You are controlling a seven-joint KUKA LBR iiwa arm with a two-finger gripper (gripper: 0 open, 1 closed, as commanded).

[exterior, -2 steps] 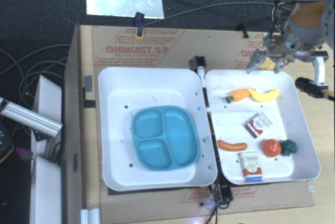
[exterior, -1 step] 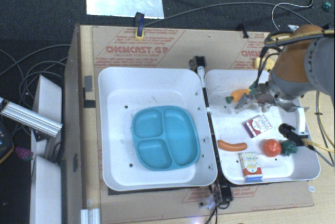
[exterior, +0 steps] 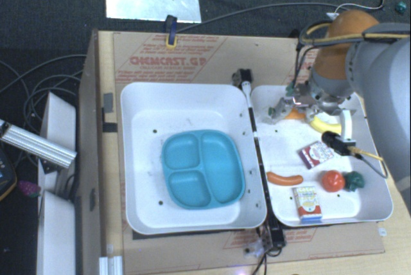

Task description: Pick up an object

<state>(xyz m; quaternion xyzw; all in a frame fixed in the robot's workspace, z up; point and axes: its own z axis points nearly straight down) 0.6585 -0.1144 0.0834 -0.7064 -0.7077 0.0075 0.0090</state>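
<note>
Arm: the grey arm (exterior: 379, 68) with its orange band (exterior: 343, 33) reaches in from the right, over the top of the right bin.
Jaws: the gripper (exterior: 290, 106) is down at the right bin's upper left; whether the jaws are spread or pressed together, I cannot tell from here.
Right bin: the white right bin (exterior: 379, 203) carries all the small things.
Banana: a yellow banana (exterior: 324, 123) lies just right of the gripper, partly under the wrist.
Orange piece: something orange (exterior: 294, 115) sits right at the gripper, too hidden to name.
Red packet: a red and white packet (exterior: 316, 154) lies mid-bin, print too small to read.
Sausage: an orange-red sausage (exterior: 284, 178) lies near the bin's left wall.
Tomato: a red tomato (exterior: 332, 181) sits beside a green piece (exterior: 354, 180).
Carton: a small carton (exterior: 307, 203) lies near the front wall, label unreadable.
Left bin: the left bin (exterior: 141, 106) holds a blue divided plate (exterior: 202, 168).
Surface: the brown sheet on the surface (exterior: 167, 62) shows red lettering, roughly "CHEMCAST GP".
</note>
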